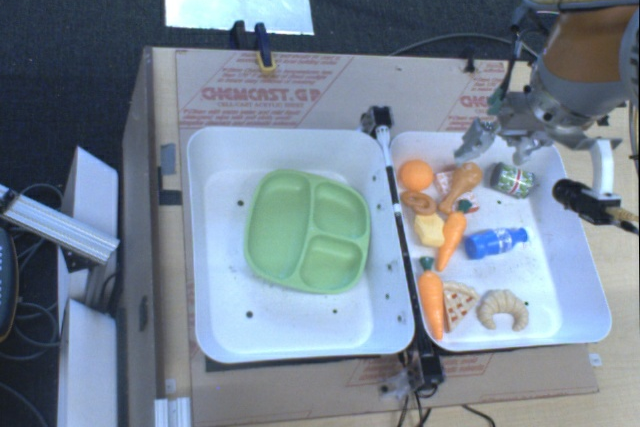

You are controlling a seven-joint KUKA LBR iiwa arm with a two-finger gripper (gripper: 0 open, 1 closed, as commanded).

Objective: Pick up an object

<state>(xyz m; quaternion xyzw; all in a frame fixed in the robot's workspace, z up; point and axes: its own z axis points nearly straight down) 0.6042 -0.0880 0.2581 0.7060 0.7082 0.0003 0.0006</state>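
My gripper hangs over the far side of the right bin, its two fingers spread open with nothing between them. Just in front of it a green can lies on its side. To the can's left sit a tan squash and an orange. Nearer the front I see a blue bottle, two carrots, a yellow block, a pizza slice and a croissant.
A green divided plate lies in the left bin. The divider between the bins runs close to the carrots. A black part of the arm juts over the right bin's far right edge.
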